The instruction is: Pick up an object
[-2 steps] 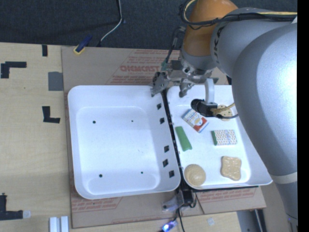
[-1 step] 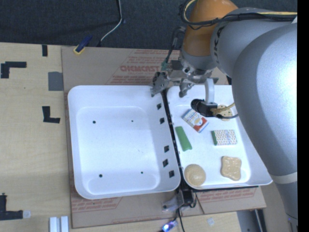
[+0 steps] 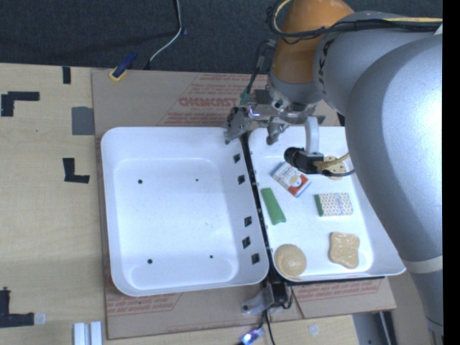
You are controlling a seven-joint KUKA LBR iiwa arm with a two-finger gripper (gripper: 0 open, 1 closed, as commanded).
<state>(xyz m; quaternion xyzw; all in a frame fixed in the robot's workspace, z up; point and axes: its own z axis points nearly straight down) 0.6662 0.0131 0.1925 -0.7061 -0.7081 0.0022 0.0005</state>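
gripper (image 3: pixel 254 130): fingers spread, holding nothing, over the far left corner of the right bin (image 3: pixel 316 233)
right bin: little red-white box (image 3: pixel 290 178) nearest it, then green bar (image 3: pixel 272 205), speckled packet (image 3: pixel 334 204); tan disc (image 3: pixel 290 259) and tan lump (image 3: pixel 344 250) along the near edge

The worktop (image 3: pixel 43 214) is of pale wood. Near its left edge there are several black tape marks (image 3: pixel 19 100) and one grey patch (image 3: pixel 83 119). A brown cardboard sheet (image 3: pixel 165 92) with red print lies flat on the middle part and reaches toward the near edge. On this sheet stand two shallow white bins, the left bin (image 3: pixel 108 192) and the right bin (image 3: pixel 313 239), touching side by side. At the far edge, just beside the sheet's corner, lies a small blue and yellow thing (image 3: pixel 123 66). A small white piece (image 3: pixel 86 330) is at the near edge, toward the left corner.
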